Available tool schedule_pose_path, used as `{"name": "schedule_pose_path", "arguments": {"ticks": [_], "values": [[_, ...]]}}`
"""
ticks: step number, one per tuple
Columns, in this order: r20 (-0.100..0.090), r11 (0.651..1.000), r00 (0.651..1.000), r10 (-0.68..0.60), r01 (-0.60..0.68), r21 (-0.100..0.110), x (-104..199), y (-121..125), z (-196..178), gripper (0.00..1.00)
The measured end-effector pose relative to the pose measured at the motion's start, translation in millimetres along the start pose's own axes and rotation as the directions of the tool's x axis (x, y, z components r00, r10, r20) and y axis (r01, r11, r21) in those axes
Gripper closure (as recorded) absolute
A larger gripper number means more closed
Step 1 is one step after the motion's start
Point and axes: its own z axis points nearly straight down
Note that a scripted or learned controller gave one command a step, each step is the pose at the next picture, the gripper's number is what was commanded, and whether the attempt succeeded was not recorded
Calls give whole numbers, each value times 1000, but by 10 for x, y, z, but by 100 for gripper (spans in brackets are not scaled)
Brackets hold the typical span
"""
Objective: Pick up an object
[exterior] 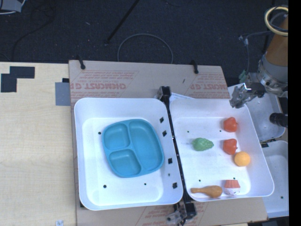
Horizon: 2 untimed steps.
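We count 2 white bins (89, 126), 1 blue divided plate (132, 147), 2 red items (230, 124), 1 green item (202, 144), 1 orange ball (242, 159), 1 drumstick (207, 190), 1 small red-and-white piece (231, 186).

The right bin's (188, 108) left half lies open, while toys crowd its right side beyond the green piece (202, 144).

Robot lab: bench bins (123, 105), arm (275, 55).

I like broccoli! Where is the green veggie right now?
The green veggie lies in the right bin, near its middle, left of the two red pieces.
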Motion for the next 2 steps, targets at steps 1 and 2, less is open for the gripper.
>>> {"name": "schedule_pose_path", "arguments": {"ticks": [1, 2], "values": [[-2, 1000, 1000, -3, 3, 3, 507, -142, -56, 100], [-2, 1000, 1000, -4, 4, 5, 1081, -289, 81, 100]]}}
